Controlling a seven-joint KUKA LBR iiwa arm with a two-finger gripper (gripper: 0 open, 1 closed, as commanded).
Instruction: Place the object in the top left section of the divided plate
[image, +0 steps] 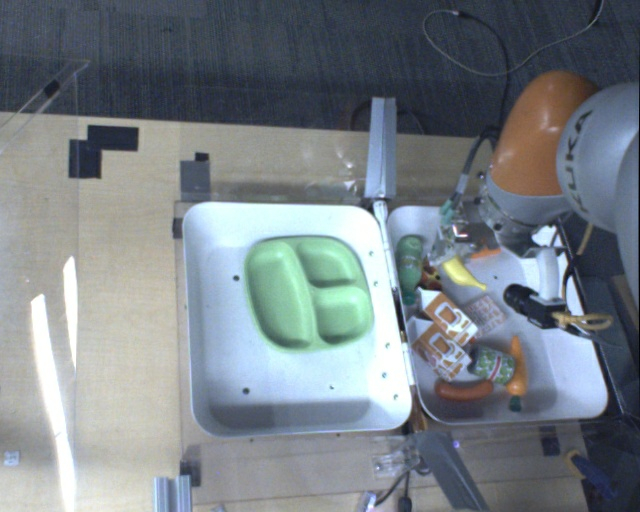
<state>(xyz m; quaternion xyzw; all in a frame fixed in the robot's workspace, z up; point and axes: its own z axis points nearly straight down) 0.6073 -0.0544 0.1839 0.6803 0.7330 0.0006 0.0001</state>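
A green divided plate (305, 291) lies in the middle of the left white bin (215, 380); its sections hold nothing. My gripper (453, 234) hangs over the back of the right bin (580, 395), just above a small yellow banana (463, 272) and to the right of a green bottle (409, 260). I see nothing clearly held by it.
The right bin also holds orange and white cartons (448, 336), a red sausage (464, 391), a small green and dark piece (489, 363) and an orange carrot (518, 362). A metal rail (381, 150) stands behind the wall between the bins.
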